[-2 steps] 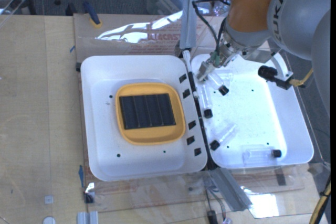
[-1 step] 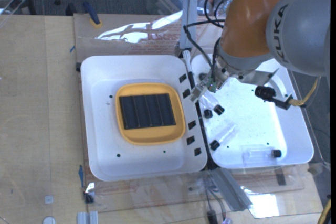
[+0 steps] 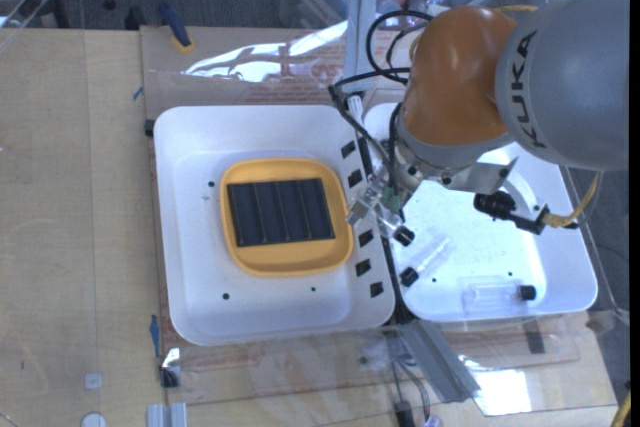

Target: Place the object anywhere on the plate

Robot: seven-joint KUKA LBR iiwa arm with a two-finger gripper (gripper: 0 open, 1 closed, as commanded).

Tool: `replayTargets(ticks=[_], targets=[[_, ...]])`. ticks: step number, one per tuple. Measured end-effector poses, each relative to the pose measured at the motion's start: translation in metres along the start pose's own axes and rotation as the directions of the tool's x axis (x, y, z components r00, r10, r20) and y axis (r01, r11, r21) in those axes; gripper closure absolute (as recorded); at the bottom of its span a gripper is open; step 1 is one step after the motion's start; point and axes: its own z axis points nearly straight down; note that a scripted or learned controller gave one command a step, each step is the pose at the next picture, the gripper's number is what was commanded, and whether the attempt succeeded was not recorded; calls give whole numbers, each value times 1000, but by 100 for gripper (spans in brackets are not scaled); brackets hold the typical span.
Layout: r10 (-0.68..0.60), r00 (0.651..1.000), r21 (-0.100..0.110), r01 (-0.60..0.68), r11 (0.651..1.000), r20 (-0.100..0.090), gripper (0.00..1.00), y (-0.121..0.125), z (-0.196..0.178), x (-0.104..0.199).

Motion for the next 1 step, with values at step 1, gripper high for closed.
replayTargets(ticks=[1], targets=[[-116, 993, 0, 116, 993, 0, 100, 11, 0, 31]])
